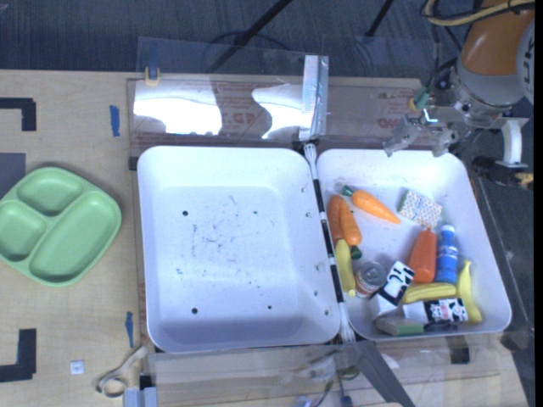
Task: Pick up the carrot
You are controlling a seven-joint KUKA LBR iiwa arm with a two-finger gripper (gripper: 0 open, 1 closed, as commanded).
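A banana [441,292] lies at the right bin's [488,227] near edge. The carrot [375,205] rests below and left of the gripper [422,136], well apart; I cannot tell whether the jaws stand open or closed.

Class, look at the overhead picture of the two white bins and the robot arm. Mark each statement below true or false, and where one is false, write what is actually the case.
1. The carrot lies in the right bin. True.
2. The tool holds the carrot. False: the tool hangs over the right bin's far rim, apart from the carrot, which lies in the bin.
3. A green divided plate sits on the bench to the left of both bins. True.
4. The blue bottle lies in the left bin. False: it lies in the right bin, beside an orange bottle.
5. A banana lies near the right bin's near right corner. True.
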